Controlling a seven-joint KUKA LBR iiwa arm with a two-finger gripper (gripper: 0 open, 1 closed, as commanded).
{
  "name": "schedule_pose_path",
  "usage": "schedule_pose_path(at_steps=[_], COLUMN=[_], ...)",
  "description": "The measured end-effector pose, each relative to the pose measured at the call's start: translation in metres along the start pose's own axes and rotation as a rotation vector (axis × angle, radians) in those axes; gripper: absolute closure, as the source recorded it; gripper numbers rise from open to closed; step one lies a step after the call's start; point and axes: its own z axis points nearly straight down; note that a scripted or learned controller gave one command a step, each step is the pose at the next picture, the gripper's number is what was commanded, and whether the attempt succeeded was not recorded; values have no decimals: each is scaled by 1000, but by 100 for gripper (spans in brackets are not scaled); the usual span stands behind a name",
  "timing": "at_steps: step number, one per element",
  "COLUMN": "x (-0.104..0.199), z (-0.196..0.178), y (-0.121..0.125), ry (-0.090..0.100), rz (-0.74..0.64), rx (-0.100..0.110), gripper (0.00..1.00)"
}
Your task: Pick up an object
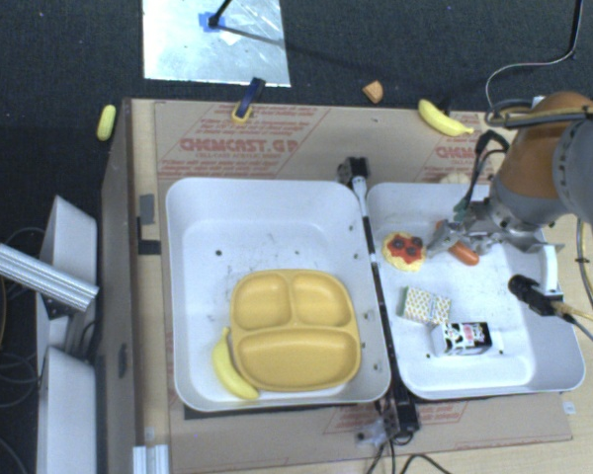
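My gripper (463, 237) hangs low over the back of the right bin (553, 363). A small orange carrot-like piece (465, 255) lies right under it, partly covered by it. Just to its left sits a red and orange flower-shaped toy (406, 251). Nearer the front of that bin lie a patterned pouch (427, 306) and a black and white carton (462, 338). In the left bin (193, 265) a yellow divided plate (295, 326) rests with a banana (231, 367) against its front left edge.
Behind the bins on the bench lie a second banana (442, 118), a small orange lump (374, 91) and a blue and yellow tool (247, 99). A yellow piece (106, 121) sits off the bench's back left corner.
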Motion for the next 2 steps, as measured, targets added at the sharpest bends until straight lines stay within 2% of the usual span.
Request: schedule_pose_path(at_steps=[1, 2], x=[-1, 80], z=[-11, -101], y=[1, -34], ry=[-1, 1], rz=[-2, -1], rx=[-3, -3], gripper=[100, 100])
